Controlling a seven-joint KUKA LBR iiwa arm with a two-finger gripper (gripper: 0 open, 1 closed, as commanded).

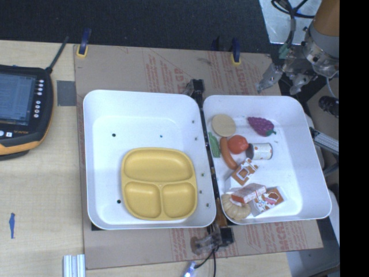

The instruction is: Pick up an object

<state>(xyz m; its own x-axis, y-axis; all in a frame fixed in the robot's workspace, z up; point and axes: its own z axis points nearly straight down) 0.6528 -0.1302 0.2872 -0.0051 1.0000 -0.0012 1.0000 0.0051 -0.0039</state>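
Nearest me, the yellow tray (159, 183) sits in the left bin (98, 114). My arm (328, 16) hangs beyond the right bin (300, 154), tool (283, 79) open, gripping nothing.

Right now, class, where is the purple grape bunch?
The purple grape bunch lies in the right bin, near its far edge, right of the round tan disc.

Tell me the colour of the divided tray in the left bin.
Yellow tray, plain, seen in the camera view.
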